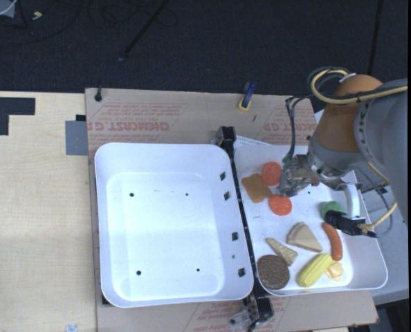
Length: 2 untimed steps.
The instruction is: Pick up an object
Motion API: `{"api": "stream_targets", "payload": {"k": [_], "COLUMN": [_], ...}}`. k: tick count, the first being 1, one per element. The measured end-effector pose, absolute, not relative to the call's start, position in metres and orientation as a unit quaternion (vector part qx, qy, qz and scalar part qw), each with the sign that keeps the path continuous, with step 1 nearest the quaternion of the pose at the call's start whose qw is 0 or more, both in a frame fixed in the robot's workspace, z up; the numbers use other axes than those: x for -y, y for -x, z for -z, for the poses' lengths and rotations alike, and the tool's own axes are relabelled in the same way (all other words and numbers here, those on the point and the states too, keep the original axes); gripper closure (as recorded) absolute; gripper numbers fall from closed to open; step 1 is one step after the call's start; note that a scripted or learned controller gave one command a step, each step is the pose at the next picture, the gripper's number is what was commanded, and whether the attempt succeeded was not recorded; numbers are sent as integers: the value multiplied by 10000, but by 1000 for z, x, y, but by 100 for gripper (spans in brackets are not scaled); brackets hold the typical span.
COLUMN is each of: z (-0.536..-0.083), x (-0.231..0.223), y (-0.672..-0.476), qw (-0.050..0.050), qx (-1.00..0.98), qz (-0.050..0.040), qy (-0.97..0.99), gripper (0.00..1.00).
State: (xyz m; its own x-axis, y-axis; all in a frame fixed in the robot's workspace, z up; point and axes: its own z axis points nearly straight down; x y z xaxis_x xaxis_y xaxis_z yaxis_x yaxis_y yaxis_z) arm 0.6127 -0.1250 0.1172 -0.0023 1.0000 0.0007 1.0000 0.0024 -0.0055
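Observation:
My gripper [286, 187] reaches down into the right bin [367, 280], just above a small red round piece [281, 205]. An orange-red round piece [271, 172] lies right beside the gripper on its left, and a tan bread-like slice [255, 188] lies further left. The grey arm with its orange band [344, 116] comes in from the right and covers part of the bin. Nothing shows between the fingers from this angle.
The right bin also holds a tan wedge [304, 238], a cracker-like triangle [281, 250], a brown round patty [272, 272], a yellow corn cob [315, 270], an orange-red sausage [333, 241] and a green piece [331, 207]. The left bin [164, 223] stands alongside.

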Motion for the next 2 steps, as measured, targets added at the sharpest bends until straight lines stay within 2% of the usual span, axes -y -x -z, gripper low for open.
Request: {"api": "stream_targets", "payload": {"k": [1, 2], "z": [-117, -86], "x": [125, 107], "y": [-613, -525], "qw": [24, 43], "qx": [7081, 7066], "qz": [-20, -22], "qy": [7061, 7076], "gripper": [0, 0]}}
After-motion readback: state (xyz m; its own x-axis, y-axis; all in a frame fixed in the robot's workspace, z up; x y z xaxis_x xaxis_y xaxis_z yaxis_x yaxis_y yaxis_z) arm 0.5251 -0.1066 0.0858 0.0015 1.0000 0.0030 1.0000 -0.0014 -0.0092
